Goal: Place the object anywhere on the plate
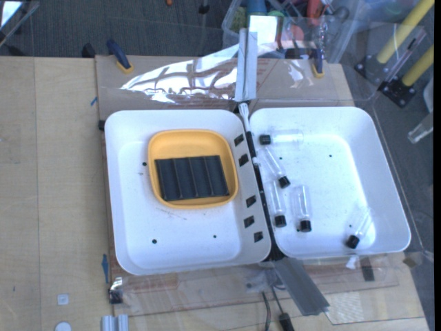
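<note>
Plate (pixel 160 148): yellow, with rounded corners, it sits in the left bin (pixel 131 233), slightly toward the far side. A dark ridged block (pixel 191 177) lies flat on the plate and covers most of its floor, leaving the yellow rim exposed all round.

Pincer: you cannot tell its state from this view, nor whether it has hold of anything.

Surface and room:
- The tabletop (pixel 48 185) is pale wood. Both white bins rest on a brown sheet laid over it.
- Beyond the far edge of the tabletop you see dark carpeted floor (pixel 103 12).
- Crumpled reflective film (pixel 186 81) lies on the sheet just behind the bins.
- A white upright post (pixel 246 61) stands behind the seam between the two bins.

Other items:
- The right bin (pixel 386 185) holds five clear vials with black caps. One vial (pixel 281 138) lies near the far-left corner. Three lie close together left of centre (pixel 273 165), (pixel 275 202), (pixel 301 202). The fifth (pixel 360 227) lies apart, in the near-right corner.
- A row of small black clips (pixel 242 160) runs along the seam where the bins meet.
- A blue clamp (pixel 118 55) sits at the far-left corner of the sheet.
- A clear tub (pixel 344 5) of coloured oddments stands behind the right bin, with yellow tubes (pixel 413 16) to its right.
- A grey metal bracket (pixel 300 288) projects from under the near edge at the seam.

Obstructions: the raised walls at the seam stand between the vials and the plate.
</note>
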`<state>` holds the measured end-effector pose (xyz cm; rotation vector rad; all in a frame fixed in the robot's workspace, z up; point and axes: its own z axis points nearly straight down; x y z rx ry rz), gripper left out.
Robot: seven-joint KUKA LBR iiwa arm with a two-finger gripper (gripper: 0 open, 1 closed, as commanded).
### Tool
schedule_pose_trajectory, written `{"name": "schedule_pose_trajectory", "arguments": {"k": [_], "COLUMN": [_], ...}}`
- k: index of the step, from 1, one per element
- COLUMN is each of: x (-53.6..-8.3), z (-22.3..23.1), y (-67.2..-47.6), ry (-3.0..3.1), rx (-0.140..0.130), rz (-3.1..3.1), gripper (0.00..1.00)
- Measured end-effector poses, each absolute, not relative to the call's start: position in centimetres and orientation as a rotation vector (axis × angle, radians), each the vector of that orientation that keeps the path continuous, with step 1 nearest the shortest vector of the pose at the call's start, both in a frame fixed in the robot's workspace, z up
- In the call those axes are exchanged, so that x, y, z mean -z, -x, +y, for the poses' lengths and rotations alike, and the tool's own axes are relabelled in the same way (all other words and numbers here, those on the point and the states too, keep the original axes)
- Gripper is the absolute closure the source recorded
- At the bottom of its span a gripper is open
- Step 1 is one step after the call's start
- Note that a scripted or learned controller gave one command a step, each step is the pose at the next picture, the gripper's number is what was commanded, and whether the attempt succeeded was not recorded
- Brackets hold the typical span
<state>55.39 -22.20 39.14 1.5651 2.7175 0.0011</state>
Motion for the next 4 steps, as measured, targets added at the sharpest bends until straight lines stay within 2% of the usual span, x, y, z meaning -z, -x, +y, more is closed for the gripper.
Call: {"name": "schedule_pose_trajectory", "arguments": {"k": [1, 2, 3, 4], "x": [-28.4, -43.6, -33.3, -43.6], "z": [-22.3, -22.2, -19.7, -21.7], "y": [-53.6, -55.8, -54.3, -58.4], "ry": [-1.142, -0.788, -0.444, -0.130], "rx": [-0.001, 0.001, -0.001, 0.002], "rz": [2.924, 3.032, 3.105, 3.129], "gripper": [0.00, 0.00, 0.00, 0.00]}}
